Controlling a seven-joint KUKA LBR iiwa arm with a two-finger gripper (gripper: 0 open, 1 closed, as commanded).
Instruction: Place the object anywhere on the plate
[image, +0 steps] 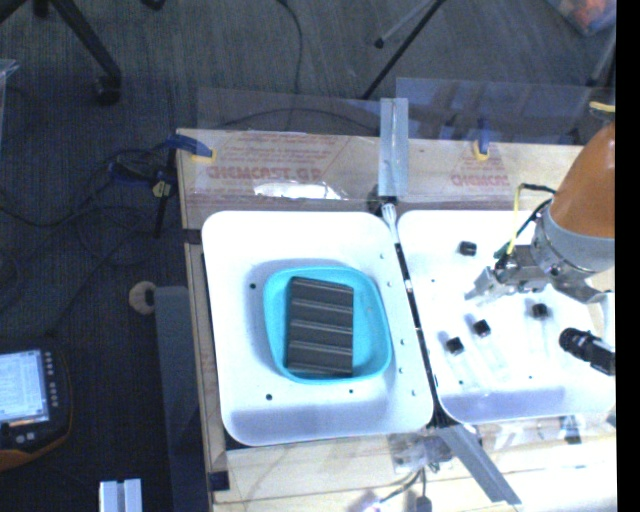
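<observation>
Spanning the middle of the frame, a wooden bench (300, 165) is seen from above, with dark floor to its left and top. Two shallow white bins are borne on it side by side, touching along a central divider.

The left bin (230, 390) is recorded at frame centre. The right bin (430, 240) is cut off by the right edge of the frame.

The grey arm (590, 190), with its orange band at the upper right, is seen entering from the right edge over the right bin.

A blue plate (272, 300) is located in the middle of the left bin. A dark grey ridged object (320, 326), rectangular in outline, is seen lying flat on the plate, inside its rim and roughly centred.

The gripper (497, 280) is positioned over the right bin, in its upper middle, well apart from the plate. Whether it is apart or together cannot be told at this resolution; nothing is seen held in it.

Several small black pieces (480, 326) are noted scattered on the floor of the right bin, one at its upper part and others below the gripper.
</observation>
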